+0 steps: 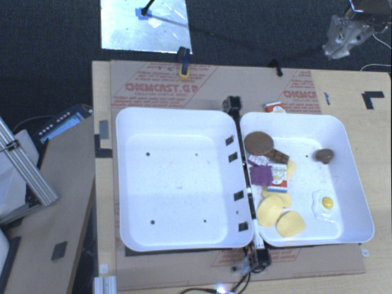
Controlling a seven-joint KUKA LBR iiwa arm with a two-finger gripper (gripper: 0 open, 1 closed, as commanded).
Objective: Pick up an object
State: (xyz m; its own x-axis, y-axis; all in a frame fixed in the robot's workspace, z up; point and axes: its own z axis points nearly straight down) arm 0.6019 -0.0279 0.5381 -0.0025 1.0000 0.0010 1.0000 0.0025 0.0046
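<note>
Gripper [344,37] well apart from toy food [274,182].

Smooth white plastic on matt board

Both bins, the left bin [177,182] and the right bin [349,164], look like smooth, faintly glossy plastic to me; the board [165,87] under them is matt printed cardboard, the sheet [144,17] beyond it shiny metal, my gripper [343,38] dull grey metal.

The bench [202,84] is lying below and left of the gripper [340,41], carrying two white bins: the right bin [349,158] nearer it, the left bin [177,176] farther left.
</note>
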